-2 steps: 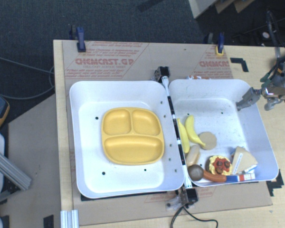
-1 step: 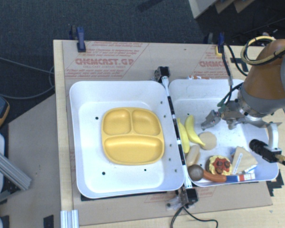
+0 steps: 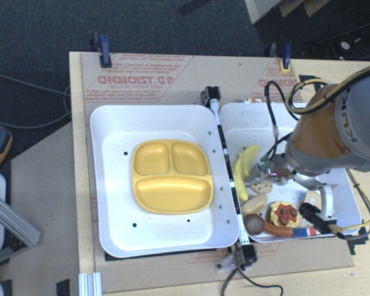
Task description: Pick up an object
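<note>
Down in the right bin (image 3: 259,117) the pincer (image 3: 266,172) hangs low among a small heap of toy food, reached in from the right on the grey arm (image 3: 333,134) with its orange band. Whether it is apart or together I cannot tell; the wrist and cables cover it, and nothing can be seen gripped.

Just to the pincer's left lies a yellow banana (image 3: 243,168), stretched along the bin's left wall. Directly below the pincer sit a pale potato-like piece (image 3: 256,203) and a brown round one (image 3: 254,224); below and to its right are a pizza slice (image 3: 283,213) and a sausage (image 3: 279,229). All crowd the bin's lower corner, likely so the arm can choose any of them.

Well to the pincer's left, across the divider, a yellow compartment plate (image 3: 172,176) rests flat in the middle of the left bin (image 3: 108,165), apart from the heap. Both bins sit on the desk (image 3: 80,134).

Judging by its position, the banana or potato-like piece seems the nearest candidate.
</note>
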Robot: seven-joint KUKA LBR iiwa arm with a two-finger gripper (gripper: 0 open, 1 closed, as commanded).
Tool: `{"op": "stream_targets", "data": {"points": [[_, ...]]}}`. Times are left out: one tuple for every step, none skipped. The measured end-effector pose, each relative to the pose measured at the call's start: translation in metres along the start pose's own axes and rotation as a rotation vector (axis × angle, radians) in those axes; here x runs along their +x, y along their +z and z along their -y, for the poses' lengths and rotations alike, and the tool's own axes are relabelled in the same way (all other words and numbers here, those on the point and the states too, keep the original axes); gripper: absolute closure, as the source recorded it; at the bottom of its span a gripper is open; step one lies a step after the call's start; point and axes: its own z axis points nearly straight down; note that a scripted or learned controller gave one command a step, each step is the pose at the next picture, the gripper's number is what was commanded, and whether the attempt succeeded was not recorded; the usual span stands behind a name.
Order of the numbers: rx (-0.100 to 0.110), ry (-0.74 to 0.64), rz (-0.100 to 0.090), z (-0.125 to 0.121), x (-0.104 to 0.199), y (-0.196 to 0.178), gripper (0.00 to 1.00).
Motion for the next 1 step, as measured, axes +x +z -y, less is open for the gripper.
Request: {"op": "stream_targets", "data": {"points": [[0.0, -0.005, -0.004, -0.0406, -0.0004, -0.0008, 0.0]]}}
